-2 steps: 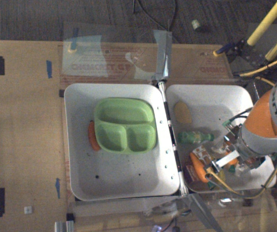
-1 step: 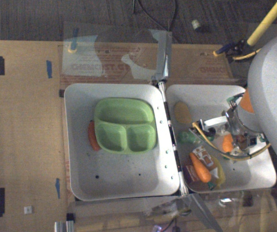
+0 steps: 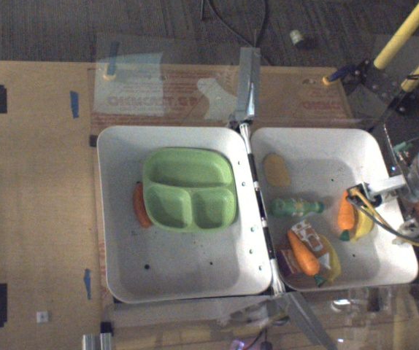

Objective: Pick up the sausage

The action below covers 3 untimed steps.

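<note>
The sausage (image 3: 141, 204) lies in the left bin (image 3: 173, 283), a short reddish-orange piece pressed against the left rim of a green divided plate (image 3: 189, 188). It sits in the narrow strip between the plate and the bin wall that faces the counter's left edge.

The arm (image 3: 417, 184) is well apart from it, at the counter's right edge, with its jaws low over the right side of the right bin (image 3: 385, 265). Whether the jaws are spread or pressed together cannot be told, as the tip is small and dark against the clutter. Nothing can be seen pinched in them. Just beside the tip lie an orange vegetable (image 3: 347, 214) and a banana (image 3: 363, 224). A green bottle (image 3: 295, 207), a tan potato (image 3: 276, 170) and a carrot (image 3: 304, 252) on a small carton lie nearer the divider between the bins.

The plainest risk, to my eye, is a grab in the wrong bin, since the orange pieces by the tip have much the same colour as the sausage. Even over the left bin, the sausage hugs the plate, so one jaw would probably land on the plate's rim. That could tip the plate, or roll the sausage against the bin wall, and the jaws would close on nothing.
</note>
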Each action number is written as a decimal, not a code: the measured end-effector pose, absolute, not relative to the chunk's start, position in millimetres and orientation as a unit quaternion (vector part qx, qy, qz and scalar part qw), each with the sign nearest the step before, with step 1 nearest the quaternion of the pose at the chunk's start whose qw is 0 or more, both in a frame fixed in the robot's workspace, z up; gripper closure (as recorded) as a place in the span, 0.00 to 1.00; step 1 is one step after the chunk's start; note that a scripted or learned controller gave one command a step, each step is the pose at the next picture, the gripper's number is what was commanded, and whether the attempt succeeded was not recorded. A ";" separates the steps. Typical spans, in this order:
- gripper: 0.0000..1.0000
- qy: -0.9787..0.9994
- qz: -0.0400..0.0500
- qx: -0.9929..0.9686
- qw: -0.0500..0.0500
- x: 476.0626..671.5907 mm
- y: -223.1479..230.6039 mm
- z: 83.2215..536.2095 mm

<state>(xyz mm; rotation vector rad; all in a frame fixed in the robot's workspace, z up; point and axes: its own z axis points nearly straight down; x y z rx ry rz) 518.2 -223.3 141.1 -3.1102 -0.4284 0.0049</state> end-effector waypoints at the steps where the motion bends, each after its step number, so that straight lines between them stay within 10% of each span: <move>1: 0.00 -0.117 0.001 -0.993 0.001 574.3 -189.4 229.7; 3: 0.00 -0.135 -0.002 -0.991 -0.001 501.4 -95.1 87.8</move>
